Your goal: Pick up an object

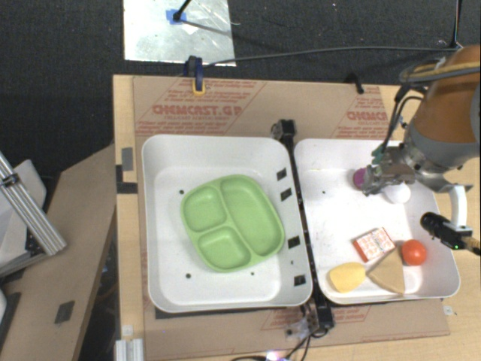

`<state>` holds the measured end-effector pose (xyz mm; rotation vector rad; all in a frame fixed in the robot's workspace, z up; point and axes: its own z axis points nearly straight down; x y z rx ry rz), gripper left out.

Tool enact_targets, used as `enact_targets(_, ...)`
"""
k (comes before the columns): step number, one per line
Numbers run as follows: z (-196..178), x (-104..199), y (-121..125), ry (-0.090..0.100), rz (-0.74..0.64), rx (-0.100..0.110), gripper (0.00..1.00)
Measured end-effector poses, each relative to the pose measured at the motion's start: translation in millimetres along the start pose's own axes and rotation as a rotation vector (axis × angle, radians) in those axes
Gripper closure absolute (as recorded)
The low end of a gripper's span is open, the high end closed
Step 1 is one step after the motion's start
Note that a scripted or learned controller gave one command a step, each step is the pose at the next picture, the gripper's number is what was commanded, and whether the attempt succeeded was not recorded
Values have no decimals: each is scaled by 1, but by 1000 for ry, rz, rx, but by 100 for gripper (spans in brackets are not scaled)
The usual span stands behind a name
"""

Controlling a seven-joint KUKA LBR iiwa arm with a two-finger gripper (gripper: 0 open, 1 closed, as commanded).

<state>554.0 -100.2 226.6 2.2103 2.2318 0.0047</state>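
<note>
I am bringing the two-finger gripper (379, 177) down into the right-hand shallow white bin (331, 216), so the approach is what I am working on, with no grasp made. Whether the gripper is spread or closed I cannot tell from this angle. A small purple rounded object (361, 177) is sitting just beside it on the side away from the arm, and a white rounded object (397, 193) is lying right under it, slightly nearer the arm. Nearer the bin's front rim, well apart from the gripper, a red-and-white box (373, 243), a red ball (413, 253), a tan wedge (388, 274) and a yellow lump (346, 277) are resting. Next I judge I need to centre over one object and close.
</note>
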Motion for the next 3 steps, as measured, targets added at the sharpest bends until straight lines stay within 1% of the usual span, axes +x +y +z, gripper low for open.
enact_targets(1,4,51,-4,1,1,1,100)
enact_targets(2,-5,107,10,1,-1,0,100)
enact_targets(3,3,169,12,1,-1,1,100)
